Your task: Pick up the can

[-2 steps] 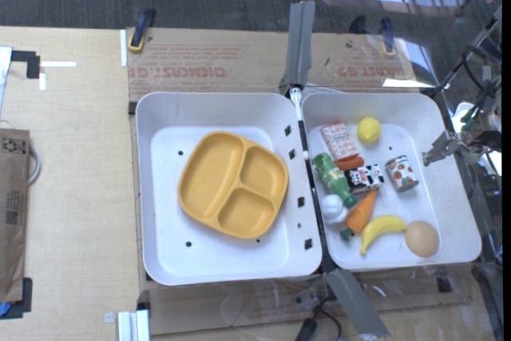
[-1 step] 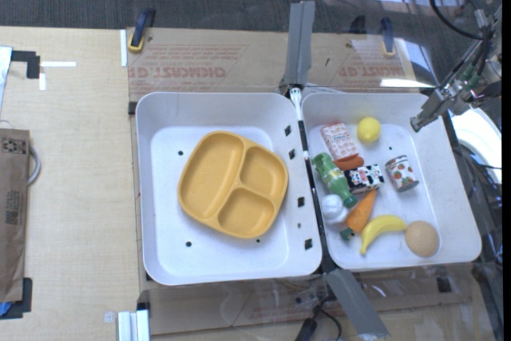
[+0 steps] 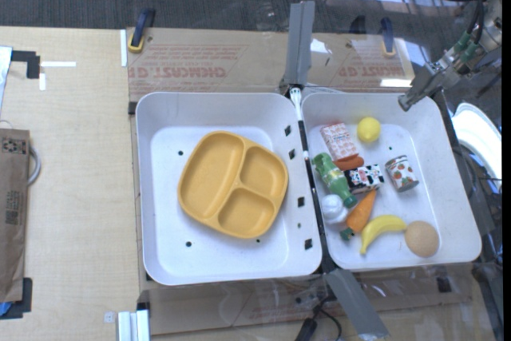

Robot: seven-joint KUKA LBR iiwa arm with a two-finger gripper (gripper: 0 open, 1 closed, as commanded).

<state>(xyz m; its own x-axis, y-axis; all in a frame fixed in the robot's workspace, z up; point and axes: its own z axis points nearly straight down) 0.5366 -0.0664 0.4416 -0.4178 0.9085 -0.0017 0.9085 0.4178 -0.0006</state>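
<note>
Can [image 3: 402, 172] upright in right bin [image 3: 455, 172]; yellow plate [image 3: 231, 184] in left bin [image 3: 160, 172].

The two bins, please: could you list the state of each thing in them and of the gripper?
Can: lying tilted, right bin, untouched.
Plate: right way up, left bin.
Bottle: lying down.
Banana: lying flat beside the egg.
Carrot: lying down.
Lemon: resting loose.
Gripper: above the right bin's far corner.
</note>
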